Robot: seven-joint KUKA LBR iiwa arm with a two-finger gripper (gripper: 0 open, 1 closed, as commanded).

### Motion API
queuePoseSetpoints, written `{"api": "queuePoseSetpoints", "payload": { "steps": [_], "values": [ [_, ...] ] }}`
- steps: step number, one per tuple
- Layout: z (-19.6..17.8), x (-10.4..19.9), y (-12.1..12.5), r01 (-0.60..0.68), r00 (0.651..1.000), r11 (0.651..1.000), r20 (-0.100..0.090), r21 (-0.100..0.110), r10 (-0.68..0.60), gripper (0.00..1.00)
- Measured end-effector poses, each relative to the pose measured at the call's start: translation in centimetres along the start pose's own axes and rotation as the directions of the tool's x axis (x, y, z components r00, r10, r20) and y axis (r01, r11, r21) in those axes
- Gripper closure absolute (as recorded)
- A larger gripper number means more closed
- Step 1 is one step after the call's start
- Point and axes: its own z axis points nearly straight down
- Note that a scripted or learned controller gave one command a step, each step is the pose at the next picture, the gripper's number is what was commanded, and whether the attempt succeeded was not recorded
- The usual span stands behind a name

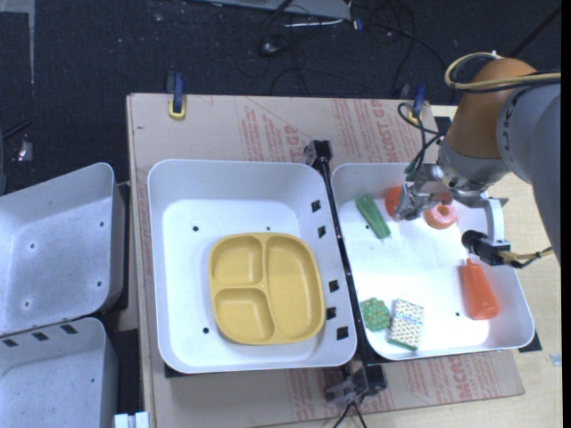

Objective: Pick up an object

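My gripper (412, 205) hangs over the far part of the right bin (428, 270), reaching in from the right. Just beside its tip lie a small orange-red piece (393, 200) and a pinkish-orange ring-shaped thing (440, 216). A green stick-like object (373, 216) lies to the left of the gripper, close to the bin's left wall. An orange bottle-shaped object (479, 289) rests near the right wall. At the near edge sit a green knobbly thing (376, 314) and a patterned block (407, 324).
The left bin (178, 203) holds a yellow divided plate (266, 286). A black clamp strip (332, 239) runs between the two bins. White trays (53, 239) lie off the bench to the left. Cables hang near the arm's wrist.
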Motion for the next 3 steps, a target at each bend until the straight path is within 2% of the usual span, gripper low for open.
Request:
{"api": "queuePoseSetpoints", "payload": {
  "steps": [1,3],
  "values": [
    [-5.7,0.7,-0.5,0.003,1.000,1.000,0.000,-0.004,-0.003,1.00],
    [-14.4,0.9,0.0,0.004,1.000,1.000,0.001,-0.004,-0.004,1.00]
  ]
}}
